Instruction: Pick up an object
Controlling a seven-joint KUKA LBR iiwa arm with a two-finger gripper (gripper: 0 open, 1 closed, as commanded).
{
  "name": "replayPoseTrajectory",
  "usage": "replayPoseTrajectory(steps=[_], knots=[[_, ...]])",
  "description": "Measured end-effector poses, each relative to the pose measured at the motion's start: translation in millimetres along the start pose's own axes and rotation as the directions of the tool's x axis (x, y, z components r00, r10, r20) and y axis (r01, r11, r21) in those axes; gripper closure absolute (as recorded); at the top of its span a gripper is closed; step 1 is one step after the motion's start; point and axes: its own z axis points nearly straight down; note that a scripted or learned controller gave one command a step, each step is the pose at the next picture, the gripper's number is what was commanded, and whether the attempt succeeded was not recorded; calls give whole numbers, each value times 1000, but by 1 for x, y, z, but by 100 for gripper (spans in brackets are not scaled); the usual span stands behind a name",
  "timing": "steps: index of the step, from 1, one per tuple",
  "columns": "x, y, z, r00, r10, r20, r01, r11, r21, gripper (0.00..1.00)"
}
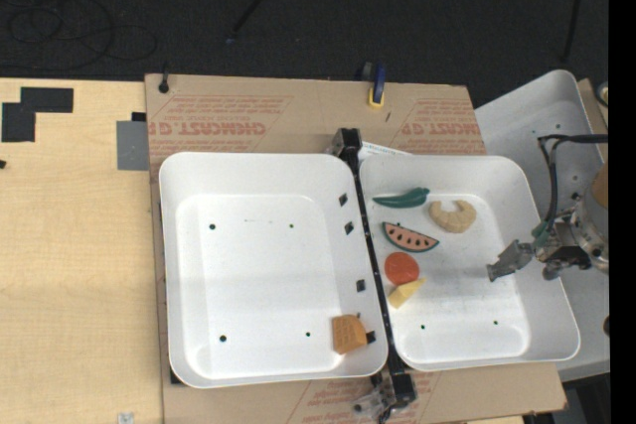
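— Dark floor lies beyond the bench, and a cardboard sheet (298, 119) sits under two white bins. What's in them?

— In the left bin (189, 213), one tan block (348, 334) rests in the near right corner, against the divider. The right bin (517, 194) has a cluster along its left side: a green pepper (401, 199) farthest, a beige pastry piece (452, 214) just right of it, a watermelon slice (409, 237) nearer, then a red round piece (401, 267) touching a yellow wedge (404, 293).

— And the gripper?

— The gripper (507, 263) is over the right part of the right bin, well apart from the cluster, reaching in from the right.

— Pressed together or spread?

— I cannot tell; nothing appears between its tips.
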Motion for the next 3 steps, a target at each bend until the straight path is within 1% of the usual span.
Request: replayPoseTrajectory(steps=[1,2,3], knots=[[-3,-5,-139,1000,-1,7,1,1000,-17,0],[-21,0,-269,1000,-1,9,1,1000,-17,0],[-19,0,-270,1000,-6,3,6,1000,-1,100]])
